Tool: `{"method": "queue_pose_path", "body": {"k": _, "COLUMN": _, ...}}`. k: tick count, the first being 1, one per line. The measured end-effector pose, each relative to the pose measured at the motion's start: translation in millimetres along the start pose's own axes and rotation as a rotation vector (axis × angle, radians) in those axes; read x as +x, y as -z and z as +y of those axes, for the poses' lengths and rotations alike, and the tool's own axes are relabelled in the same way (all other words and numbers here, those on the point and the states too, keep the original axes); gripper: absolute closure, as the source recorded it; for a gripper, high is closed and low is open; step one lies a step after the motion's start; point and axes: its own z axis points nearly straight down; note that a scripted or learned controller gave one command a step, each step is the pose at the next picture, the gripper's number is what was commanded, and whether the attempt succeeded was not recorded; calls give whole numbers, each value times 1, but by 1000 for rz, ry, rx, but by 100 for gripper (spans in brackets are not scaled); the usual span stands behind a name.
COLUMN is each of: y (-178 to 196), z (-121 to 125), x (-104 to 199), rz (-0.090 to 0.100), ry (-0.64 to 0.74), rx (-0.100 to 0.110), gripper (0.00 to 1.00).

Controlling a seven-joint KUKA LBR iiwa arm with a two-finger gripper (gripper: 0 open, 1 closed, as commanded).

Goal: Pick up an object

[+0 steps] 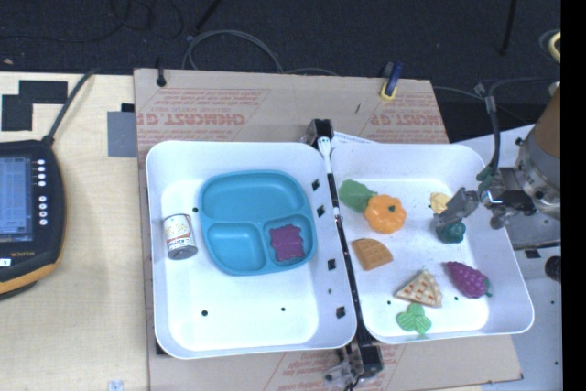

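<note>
Two white bins sit side by side on the worktop [229,105], and my hand [455,209] hangs over the right bin [513,311], close to its right rim. I cannot tell from this slant whether anything is gripped; a dark teal object [450,232] lies just under the hand and a small yellow piece [440,200] just beside it. Toward the dividing edge sit a green vegetable [355,194] touching an orange pumpkin [385,213], with a brown wedge [372,253] below them. Near the front rim lie a pizza slice [420,288], a green leafy piece [414,320] and purple grapes [466,278]. Open white floor shows along the back wall. The left bin [174,316] holds a blue tray [252,220] with a purple item [289,242] in its lower right compartment, and a small can [179,235] just beside the tray's left edge; its front half is bare.
</note>
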Motion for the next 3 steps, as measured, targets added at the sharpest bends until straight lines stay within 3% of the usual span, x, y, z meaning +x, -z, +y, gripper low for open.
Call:
{"method": "queue_pose_path", "body": {"k": 1, "y": -134, "z": 47, "x": 49, "rz": 4, "ry": 5, "rx": 10, "gripper": 0}}
{"method": "queue_pose_path", "body": {"k": 2, "y": -190, "z": 113, "x": 24, "rz": 0, "ry": 3, "rx": -1, "gripper": 0}}
{"method": "queue_pose_path", "body": {"k": 3, "y": -178, "z": 110, "x": 23, "rz": 2, "ry": -2, "rx": 3, "gripper": 100}}
